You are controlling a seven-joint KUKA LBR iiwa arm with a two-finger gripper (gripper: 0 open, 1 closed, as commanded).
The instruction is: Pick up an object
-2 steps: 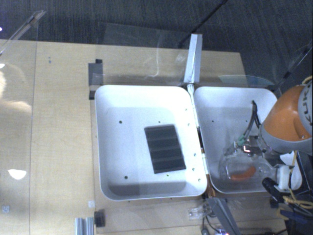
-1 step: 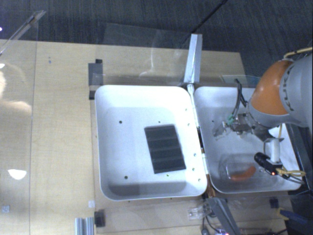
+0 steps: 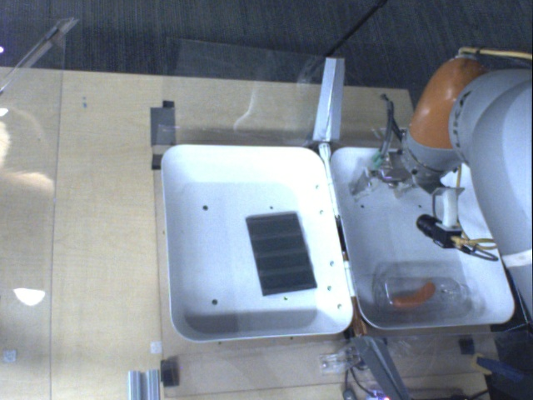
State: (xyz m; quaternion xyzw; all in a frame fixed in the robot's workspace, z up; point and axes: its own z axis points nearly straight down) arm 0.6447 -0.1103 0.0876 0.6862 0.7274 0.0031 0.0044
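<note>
A dark ridged rectangular pad (image 3: pixel 281 253) lies flat near the middle of the left bin (image 3: pixel 185 248). In the right bin (image 3: pixel 379 240), a clear plastic container (image 3: pixel 420 292) with an orange item inside lies against the near wall. My gripper (image 3: pixel 372 175) hangs low over the far left corner of the right bin, close to the wall between the bins. It is well apart from the clear container. Nothing shows in its grasp. The grey arm with its orange band (image 3: pixel 437 107) covers the right bin's far right part.
A metal post (image 3: pixel 329 102) stands behind the gap between the bins. A black connector with cables (image 3: pixel 441 230) hangs from the wrist over the right bin. Clear plastic sheeting (image 3: pixel 33 182) lies on the wooden bench at left.
</note>
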